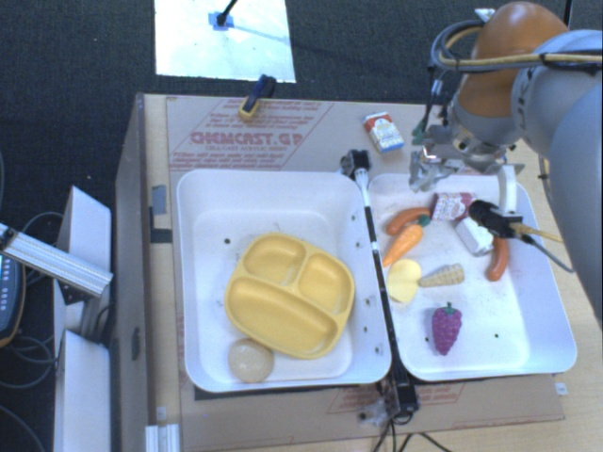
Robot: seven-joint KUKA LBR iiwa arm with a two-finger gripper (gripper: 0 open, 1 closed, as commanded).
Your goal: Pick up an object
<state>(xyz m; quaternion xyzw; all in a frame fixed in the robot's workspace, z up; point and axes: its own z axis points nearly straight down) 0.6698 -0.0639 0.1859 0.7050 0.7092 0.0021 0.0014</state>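
My gripper (426,170) hangs over the far left corner of the right bin (537,347), at the end of the grey arm with the orange band. Just below it lie a brown sausage (406,219) and an orange carrot (403,244). A pink and white packet (452,205) sits to its right, beside a white block (474,237) and a red sausage (497,260). Nearer the front are a yellow round piece (403,281), a pale cone (443,275) and a purple grape bunch (446,329). I see nothing held in the gripper.
The left bin (203,252) holds a yellow divided plate (289,293) and a pale round object (251,360). A small red and white box (383,132) and a yellow and black tool (254,98) lie on the cardboard behind the bins.
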